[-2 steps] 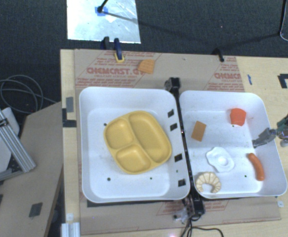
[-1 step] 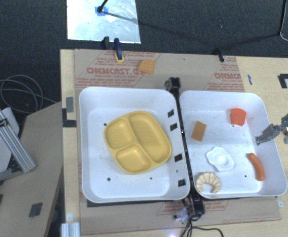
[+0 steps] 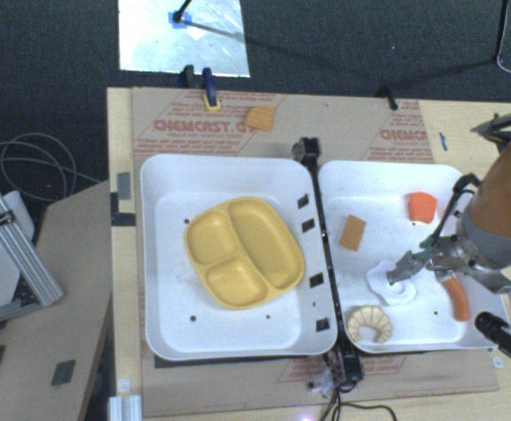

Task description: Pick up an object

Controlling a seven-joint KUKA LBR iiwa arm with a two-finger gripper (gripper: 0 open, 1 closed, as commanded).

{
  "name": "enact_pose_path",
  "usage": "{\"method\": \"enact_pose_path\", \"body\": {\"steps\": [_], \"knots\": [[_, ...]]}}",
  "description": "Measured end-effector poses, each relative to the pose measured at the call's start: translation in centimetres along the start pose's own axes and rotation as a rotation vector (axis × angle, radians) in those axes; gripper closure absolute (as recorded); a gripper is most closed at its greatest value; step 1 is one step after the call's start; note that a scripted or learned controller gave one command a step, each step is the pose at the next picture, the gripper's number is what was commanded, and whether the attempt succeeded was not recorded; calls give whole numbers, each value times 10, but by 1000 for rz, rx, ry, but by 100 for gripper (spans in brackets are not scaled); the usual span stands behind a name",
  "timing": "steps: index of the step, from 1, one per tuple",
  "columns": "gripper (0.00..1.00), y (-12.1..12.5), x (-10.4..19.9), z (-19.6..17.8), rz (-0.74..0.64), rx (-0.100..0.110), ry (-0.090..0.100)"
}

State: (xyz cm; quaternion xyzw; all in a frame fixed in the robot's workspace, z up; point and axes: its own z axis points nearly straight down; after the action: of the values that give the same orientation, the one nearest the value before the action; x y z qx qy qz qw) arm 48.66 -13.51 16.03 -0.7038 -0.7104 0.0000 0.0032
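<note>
The right bin (image 3: 369,187) holds several small items. A tan square piece (image 3: 352,232) lies near its left wall and an orange-red block (image 3: 422,206) sits toward the back right. A croissant-shaped piece (image 3: 371,323) rests at the front edge. An orange sausage-like piece (image 3: 457,298) lies at the right, partly under the arm. A small white object (image 3: 390,286) sits in the middle front. My gripper (image 3: 403,271) hangs right over that white object, touching or just above it.
The left bin (image 3: 163,235) carries a yellow divided plate (image 3: 243,251). Black clips mark the wall between the bins (image 3: 315,235). A tan block (image 3: 259,117) lies on the cardboard behind the bins, near a clamp (image 3: 209,90).
</note>
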Motion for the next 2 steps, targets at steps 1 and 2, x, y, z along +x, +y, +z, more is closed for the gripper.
{"method": "enact_pose_path", "body": {"steps": [1, 2], "knots": [[0, 38, 19, 79, 3, -6, -4], [100, 37, 18, 65, 5, -7, -5]]}}
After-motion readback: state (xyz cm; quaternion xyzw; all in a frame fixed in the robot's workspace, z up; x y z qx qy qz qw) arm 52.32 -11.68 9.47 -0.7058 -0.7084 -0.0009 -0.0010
